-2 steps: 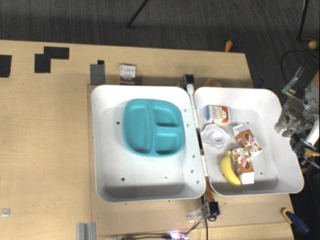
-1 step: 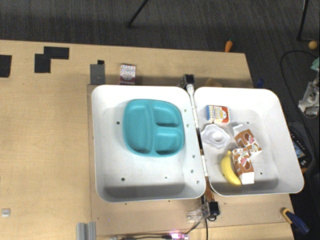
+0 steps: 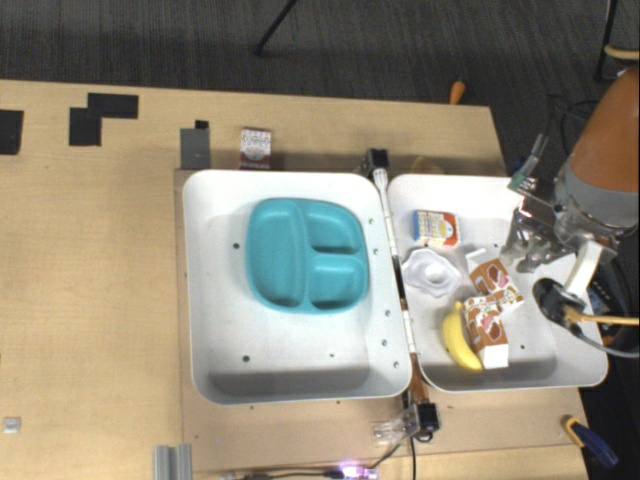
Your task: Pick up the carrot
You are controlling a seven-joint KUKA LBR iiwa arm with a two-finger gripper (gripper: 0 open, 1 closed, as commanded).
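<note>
Hovering at the right bin's edge (image 3: 592, 372) — the hand (image 3: 528, 250), grip unreadable — beside a brown carton (image 3: 491, 304).

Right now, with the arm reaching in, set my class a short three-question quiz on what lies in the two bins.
1. True or false: the teal plastic divided plate lies in the left white bin.
2. Choose one: in the right white bin, the yellow banana lies beside A) a brown-and-white carton; B) a green bottle; C) a red ball.
3. Fill in: the robot's hand hovers over the ___ bin.
Key: 1 true; 2 A; 3 right.
</note>
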